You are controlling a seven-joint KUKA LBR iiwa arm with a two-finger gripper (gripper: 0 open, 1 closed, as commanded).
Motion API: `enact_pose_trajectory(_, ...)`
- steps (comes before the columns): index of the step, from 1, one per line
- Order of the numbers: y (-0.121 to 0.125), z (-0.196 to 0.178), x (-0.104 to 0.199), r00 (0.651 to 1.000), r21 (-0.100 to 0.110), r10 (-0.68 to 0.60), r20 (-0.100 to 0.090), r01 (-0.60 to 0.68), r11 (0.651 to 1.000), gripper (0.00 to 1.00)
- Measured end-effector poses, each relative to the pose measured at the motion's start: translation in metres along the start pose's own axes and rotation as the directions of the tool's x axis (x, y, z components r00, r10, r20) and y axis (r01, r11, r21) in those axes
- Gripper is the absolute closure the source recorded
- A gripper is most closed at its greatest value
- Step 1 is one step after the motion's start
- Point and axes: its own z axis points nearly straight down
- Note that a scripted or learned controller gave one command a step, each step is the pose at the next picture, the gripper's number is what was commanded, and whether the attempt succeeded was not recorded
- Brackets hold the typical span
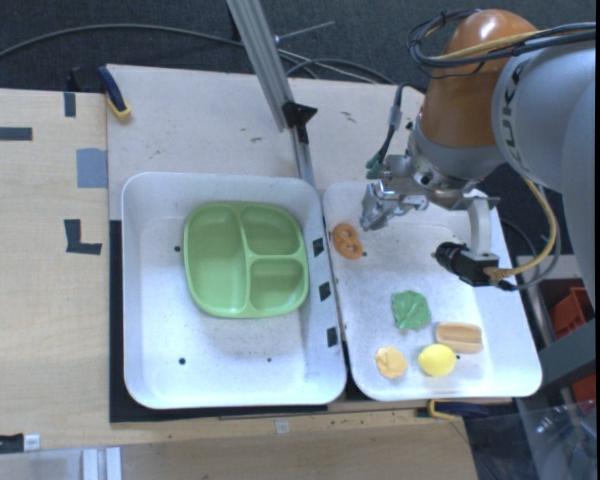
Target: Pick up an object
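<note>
My gripper (378, 209) hangs over the upper left part of the right bin (500, 363), its fingers close together with nothing visible between them. Just below and left of it lies an orange pretzel-like piece (347, 240) near the bin's left wall. Lower in the same bin lie a green leafy piece (411, 309), a tan bread-like piece (458, 336), a yellow round fruit (437, 360) and a small orange-yellow piece (390, 362).
The left bin (150, 348) holds a green divided plate (246, 258). A slanted metal pole (265, 53) rises behind the bins. A black attachment (465, 261) on the arm juts over the right bin's right side.
</note>
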Motion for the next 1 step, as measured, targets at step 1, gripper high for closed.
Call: enact_pose_trajectory(1, 0.0128, 0.0004, 0.0509, 1.0, 0.0, 0.0, 0.0, 0.0, 1.0, 1.0)
